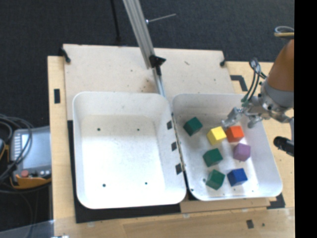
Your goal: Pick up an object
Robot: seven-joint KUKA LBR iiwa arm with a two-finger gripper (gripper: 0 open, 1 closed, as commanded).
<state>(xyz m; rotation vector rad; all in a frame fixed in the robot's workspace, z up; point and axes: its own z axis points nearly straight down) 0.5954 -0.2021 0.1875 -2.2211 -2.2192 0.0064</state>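
The claw (241,117) hung open just above the orange cube (235,132) in the right bin (270,155), apparently lined up to grasp it, holding nothing.

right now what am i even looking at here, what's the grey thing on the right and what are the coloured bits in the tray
One camera looks down at a slant on a bench with two shallow white bins. The grey arm with the orange band is a robot reaching in from the right. Its end effector hangs over the right bin, just above the orange cube. That bin also contains a yellow cube, a purple block, a blue cube and three green cubes. I cannot see anything between its fingers. The left bin sits beside it.
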